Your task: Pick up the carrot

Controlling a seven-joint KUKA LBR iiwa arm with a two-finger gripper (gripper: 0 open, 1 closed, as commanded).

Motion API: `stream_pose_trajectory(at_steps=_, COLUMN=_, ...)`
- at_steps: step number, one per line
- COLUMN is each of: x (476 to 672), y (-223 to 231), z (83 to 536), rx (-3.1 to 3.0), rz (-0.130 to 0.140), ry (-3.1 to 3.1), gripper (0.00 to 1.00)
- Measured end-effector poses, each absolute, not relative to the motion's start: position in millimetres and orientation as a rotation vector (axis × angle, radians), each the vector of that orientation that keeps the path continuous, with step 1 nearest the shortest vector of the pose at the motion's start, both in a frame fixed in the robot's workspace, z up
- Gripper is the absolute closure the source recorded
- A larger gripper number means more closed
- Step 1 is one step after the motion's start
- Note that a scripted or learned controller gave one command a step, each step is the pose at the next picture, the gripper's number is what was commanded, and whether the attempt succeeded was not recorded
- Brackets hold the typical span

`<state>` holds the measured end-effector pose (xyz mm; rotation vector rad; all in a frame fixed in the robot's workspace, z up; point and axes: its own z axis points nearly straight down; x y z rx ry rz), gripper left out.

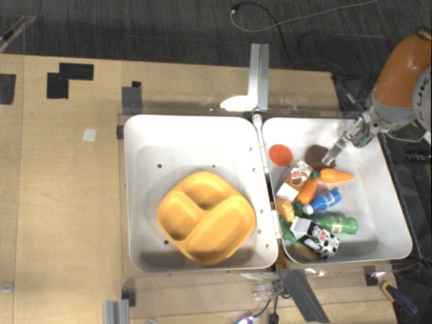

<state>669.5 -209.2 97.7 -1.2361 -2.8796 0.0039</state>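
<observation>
Carrot sits at 3 o'clock of the right bin's pile. My gripper hovers just above it, can't tell its state. I'd drop straight down, straddling the carrot crosswise.

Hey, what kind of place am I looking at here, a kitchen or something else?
Most likely a robotics lab bench, not a kitchen: a grey and orange arm reaches over two white bins, toy food such as a carrot lies piled in one, and a loose cable runs across dark carpet.
</observation>
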Motion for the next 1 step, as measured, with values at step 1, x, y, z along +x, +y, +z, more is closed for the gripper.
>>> stream_pose_trajectory(at_steps=1, x=675.9, y=-208.9, z=112.6, rx=-1.247, rz=-0.004, ry=-2.911, gripper=1.00)
